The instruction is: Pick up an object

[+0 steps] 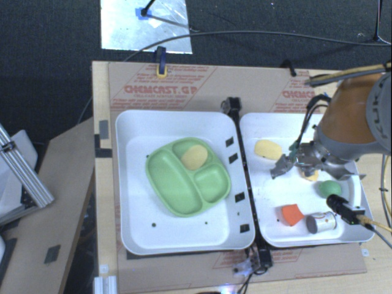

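Just left of the pincer (288,164), apart from it, lies a pale yellow lump (267,149), smooth and oval, long axis across the right bin (263,228). Whether the pincer is spread I cannot tell. Near it rest a green ball (329,188), an orange block (291,214) and a grey cylinder (321,223). Far left sits a green tray (177,192).
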You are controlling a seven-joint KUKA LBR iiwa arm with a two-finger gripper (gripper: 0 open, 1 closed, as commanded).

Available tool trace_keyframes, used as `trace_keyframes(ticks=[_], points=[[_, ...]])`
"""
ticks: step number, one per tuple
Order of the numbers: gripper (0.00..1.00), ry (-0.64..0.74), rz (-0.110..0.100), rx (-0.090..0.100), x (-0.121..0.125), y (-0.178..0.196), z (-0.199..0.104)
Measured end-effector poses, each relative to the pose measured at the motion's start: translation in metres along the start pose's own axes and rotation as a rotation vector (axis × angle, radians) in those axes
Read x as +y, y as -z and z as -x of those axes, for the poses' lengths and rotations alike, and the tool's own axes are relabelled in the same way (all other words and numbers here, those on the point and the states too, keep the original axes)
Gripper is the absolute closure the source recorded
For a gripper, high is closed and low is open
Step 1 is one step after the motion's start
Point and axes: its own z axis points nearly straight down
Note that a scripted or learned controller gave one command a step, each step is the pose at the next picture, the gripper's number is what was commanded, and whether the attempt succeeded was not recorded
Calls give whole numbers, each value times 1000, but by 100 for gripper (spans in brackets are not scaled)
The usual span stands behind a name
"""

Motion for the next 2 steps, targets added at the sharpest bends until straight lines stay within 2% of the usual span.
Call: trace_keyframes(ticks=[1,2], points=[[0,0,0,0,3,-46,7],[100,1,6,-1,5,-33,7]])
